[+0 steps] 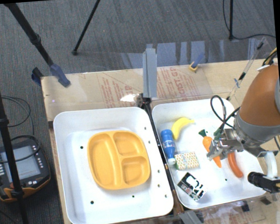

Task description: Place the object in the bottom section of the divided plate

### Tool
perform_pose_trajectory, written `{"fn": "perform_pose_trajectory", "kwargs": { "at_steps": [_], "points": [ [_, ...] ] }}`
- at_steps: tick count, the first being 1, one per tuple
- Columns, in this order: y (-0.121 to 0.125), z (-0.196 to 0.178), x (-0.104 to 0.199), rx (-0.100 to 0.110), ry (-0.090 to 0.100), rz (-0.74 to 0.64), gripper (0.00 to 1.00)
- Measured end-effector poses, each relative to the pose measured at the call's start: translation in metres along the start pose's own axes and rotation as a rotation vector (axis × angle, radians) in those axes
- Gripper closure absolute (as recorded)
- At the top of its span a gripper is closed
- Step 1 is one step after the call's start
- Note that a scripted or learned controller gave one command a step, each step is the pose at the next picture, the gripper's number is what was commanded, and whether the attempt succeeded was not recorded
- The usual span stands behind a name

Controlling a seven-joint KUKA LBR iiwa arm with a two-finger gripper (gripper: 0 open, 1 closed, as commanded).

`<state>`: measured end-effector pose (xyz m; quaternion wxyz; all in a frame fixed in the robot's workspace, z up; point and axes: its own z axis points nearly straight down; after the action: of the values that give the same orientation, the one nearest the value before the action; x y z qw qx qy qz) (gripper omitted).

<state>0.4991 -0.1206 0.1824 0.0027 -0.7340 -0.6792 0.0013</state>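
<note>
Yellow divided plate [119,159] alone in the left bin [69,188], open room all around it, right bin [254,191] crowded with banana [181,126], blue bottle [168,144], carrot [210,146], patterned box [186,160], raised rims between bins

The single fixed camera looks down at a slant from above the bench [99,90], far enough back to take in both white bins, the left bin [69,139] and the right bin [198,111], plus tripod legs [88,23] on the floor beyond, with the arm [261,105] entering from the right.
</note>
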Motion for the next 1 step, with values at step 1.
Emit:
{"fn": "perform_pose_trajectory", "kwargs": {
  "at_steps": [1],
  "points": [
    [-0.0170,0.0758,0.0232,0.000,0.000,-0.194,1.00]
  ]
}}
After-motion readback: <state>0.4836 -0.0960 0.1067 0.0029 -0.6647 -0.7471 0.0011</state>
